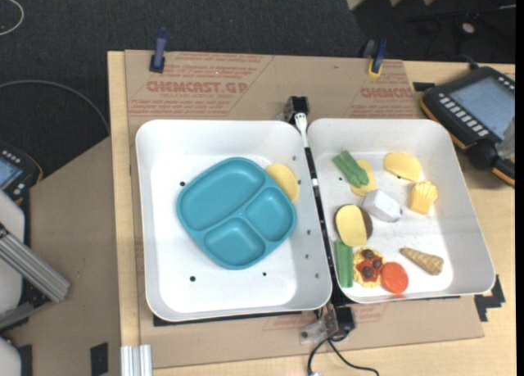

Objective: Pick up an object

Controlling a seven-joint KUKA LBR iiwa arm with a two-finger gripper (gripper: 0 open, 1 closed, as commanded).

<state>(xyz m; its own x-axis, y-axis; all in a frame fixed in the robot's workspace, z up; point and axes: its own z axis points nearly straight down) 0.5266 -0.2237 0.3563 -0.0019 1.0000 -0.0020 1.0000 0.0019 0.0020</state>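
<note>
On the tabletop (246, 79) two white bins stand side by side, and from where I look the picking is not yet begun. The left bin (164, 284) holds a blue divided plate (237, 212) with a small yellow piece (283, 179) touching its upper right edge. The right bin (458, 202) holds the toy food, all lying loose: a green vegetable (350, 168), a yellow slice (403, 165), a yellow shell shape (423, 197), a grey block (382, 205), a half potato (352, 224), a cone (422, 260), a red tomato (395, 277) and a pizza piece (368, 268). About the end effector I cannot tell if it is open or closed, so places relative to it I cannot give. I judge the whole task is left: approach, grasp, lift.
</note>
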